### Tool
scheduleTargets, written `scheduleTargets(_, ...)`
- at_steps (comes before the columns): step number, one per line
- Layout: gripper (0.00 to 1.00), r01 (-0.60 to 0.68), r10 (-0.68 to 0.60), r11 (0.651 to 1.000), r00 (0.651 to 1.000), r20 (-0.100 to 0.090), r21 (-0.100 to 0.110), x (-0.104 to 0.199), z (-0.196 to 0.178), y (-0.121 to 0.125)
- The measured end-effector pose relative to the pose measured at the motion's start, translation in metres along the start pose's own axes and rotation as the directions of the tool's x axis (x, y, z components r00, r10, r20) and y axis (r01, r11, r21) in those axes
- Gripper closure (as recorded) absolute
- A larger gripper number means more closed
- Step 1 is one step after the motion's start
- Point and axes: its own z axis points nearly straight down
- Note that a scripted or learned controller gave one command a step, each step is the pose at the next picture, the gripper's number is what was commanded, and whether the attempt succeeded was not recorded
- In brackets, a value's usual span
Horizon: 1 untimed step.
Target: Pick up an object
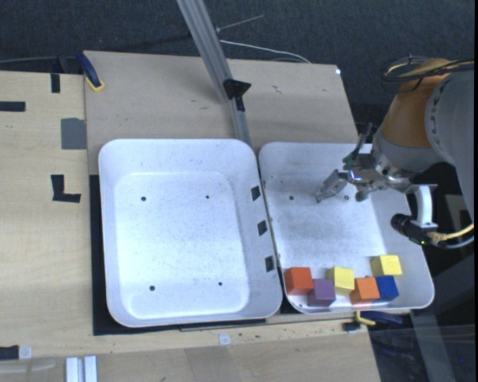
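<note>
Grey arm with jaws (332,191) over the right bin (303,161), whether parted or closed cannot be told, nothing seen between them, coloured blocks (342,281) well below the jaws along the bin's near edge

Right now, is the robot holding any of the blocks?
No. The gripper hangs over bare bin floor with nothing between its fingers; the blocks sit at the near edge of the right bin.

bins (183,153): matt white plastic, speckled | bench (32,213): pale wood grain | blocks (342,281): matt, smooth
</note>
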Motion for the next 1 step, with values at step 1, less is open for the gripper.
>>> scheduleTargets(1,1.00,-0.003,0.003,1.000,1.000,0.001,-0.002,-0.0015,-0.0147,-0.0011)
